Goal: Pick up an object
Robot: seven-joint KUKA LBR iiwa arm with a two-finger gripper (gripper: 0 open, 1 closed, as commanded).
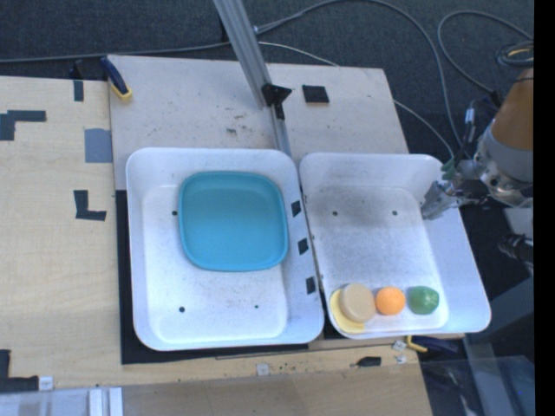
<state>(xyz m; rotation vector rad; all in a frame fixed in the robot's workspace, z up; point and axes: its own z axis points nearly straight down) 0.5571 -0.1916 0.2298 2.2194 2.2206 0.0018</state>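
Along the near edge of the right bin lie three small objects in a row: a tan round piece on a yellow base, an orange ball and a green ball. A teal square plate rests in the left bin. My gripper hangs over the right bin's far right rim, well above and away from the three small objects. Nothing shows between its fingers.
A slanted metal bar runs from the top down to the gap between the bins. Black clips sit along the divide. Cables loop on the dark floor behind. A blue and yellow tool lies at the board's far left corner.
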